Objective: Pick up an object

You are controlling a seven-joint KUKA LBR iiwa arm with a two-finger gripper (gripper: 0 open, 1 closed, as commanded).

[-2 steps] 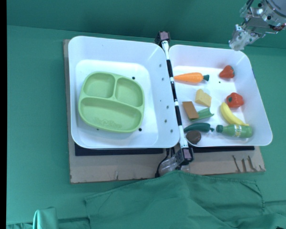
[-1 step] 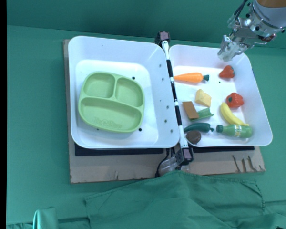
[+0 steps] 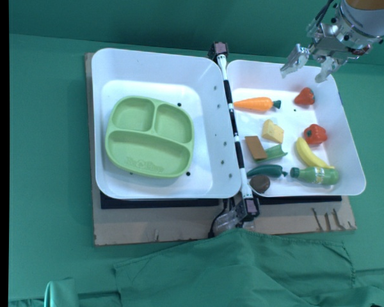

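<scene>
We see the gripper (image 3: 309, 64) hanging above the far edge of the right bin (image 3: 349, 171), its two fingers spread apart with nothing between them. Below it in that bin lie a strawberry (image 3: 304, 96), a carrot (image 3: 257, 103), a cheese wedge (image 3: 273, 132), a red pepper (image 3: 315, 133), a banana (image 3: 309, 153) and a green bottle (image 3: 315, 175). A brown piece (image 3: 255, 148) near the divider may be bread; we cannot be sure. The left bin (image 3: 115, 66) holds a green divided plate (image 3: 150, 135).
</scene>
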